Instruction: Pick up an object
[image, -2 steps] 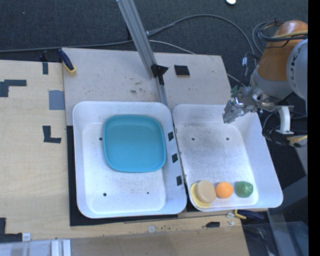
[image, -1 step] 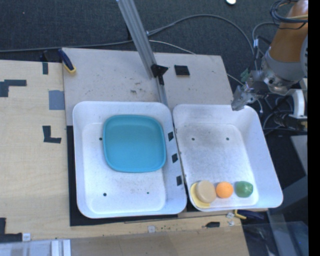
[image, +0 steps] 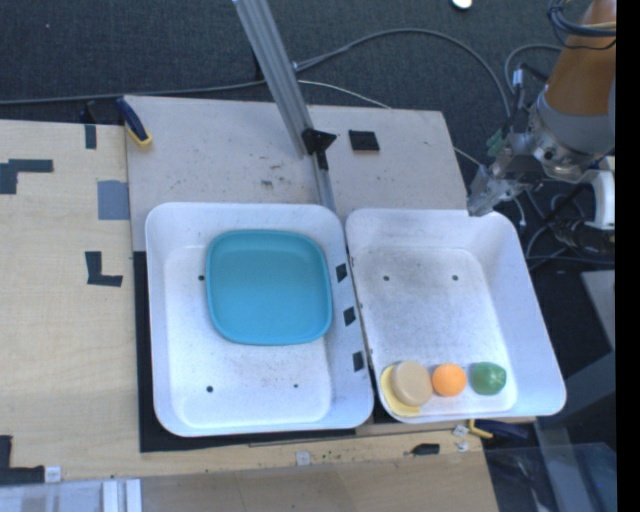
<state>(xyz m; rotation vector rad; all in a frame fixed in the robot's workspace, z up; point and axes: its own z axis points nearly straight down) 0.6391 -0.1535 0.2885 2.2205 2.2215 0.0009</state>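
While the arm (image: 580, 80) hangs at the top right, its claw (image: 487, 192) sits just past the far right corner of the right bin (image: 520, 290). I cannot tell how the claw is set, and nothing shows in it. Three small things lie in a row along the near edge of that bin: a tan disc (image: 409, 383) on a yellow piece, an orange ball (image: 449, 380) and a green ball (image: 488, 377). A blue plate (image: 268, 286) lies flat in the left bin (image: 175, 330).
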